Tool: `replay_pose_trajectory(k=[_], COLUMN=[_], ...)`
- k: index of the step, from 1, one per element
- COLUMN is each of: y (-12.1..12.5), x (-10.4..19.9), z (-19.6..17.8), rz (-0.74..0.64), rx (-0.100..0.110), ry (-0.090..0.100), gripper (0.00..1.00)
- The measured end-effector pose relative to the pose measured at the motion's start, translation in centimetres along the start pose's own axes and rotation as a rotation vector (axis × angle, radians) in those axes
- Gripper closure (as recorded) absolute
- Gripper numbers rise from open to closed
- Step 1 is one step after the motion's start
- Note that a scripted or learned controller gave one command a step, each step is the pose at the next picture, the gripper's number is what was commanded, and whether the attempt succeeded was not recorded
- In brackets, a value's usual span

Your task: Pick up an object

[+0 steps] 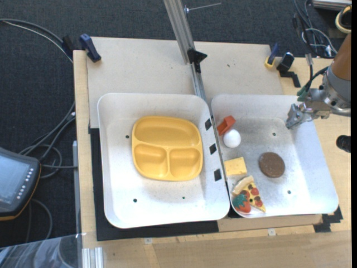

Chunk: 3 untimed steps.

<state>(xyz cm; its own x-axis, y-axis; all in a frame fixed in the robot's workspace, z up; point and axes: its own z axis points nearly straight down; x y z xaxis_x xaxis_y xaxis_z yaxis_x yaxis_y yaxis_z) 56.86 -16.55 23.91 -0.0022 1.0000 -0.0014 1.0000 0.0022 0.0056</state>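
In the right bin (301,191) lie a brown round patty (271,164), a yellow cheese block (235,166), a white egg (231,138), a red piece (225,125) and a pizza slice (248,196). My gripper (294,119) hangs over the bin's upper right corner, up and to the right of the patty, well apart from every object. Nothing shows between its fingers.
The left bin (111,205) holds a yellow divided plate (167,148). A metal pole (178,21) rises at the back between the bins. Clamps (89,46) sit on the bench's far corners. Cables (33,138) and a tablet (17,177) lie on the floor at left.
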Motion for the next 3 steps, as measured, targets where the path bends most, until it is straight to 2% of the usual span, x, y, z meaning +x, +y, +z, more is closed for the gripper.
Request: replay_pose_trajectory(k=[1,2,3], y=[-0.5,0.0,-0.6], x=[5.9,11.4,16.1], z=[-0.8,-1.6,-1.8], rz=[-0.005,-0.006,-0.005], rx=[0.006,0.003,0.008], ry=[0.005,0.004,0.004], gripper=[1.0,1.0,1.0])
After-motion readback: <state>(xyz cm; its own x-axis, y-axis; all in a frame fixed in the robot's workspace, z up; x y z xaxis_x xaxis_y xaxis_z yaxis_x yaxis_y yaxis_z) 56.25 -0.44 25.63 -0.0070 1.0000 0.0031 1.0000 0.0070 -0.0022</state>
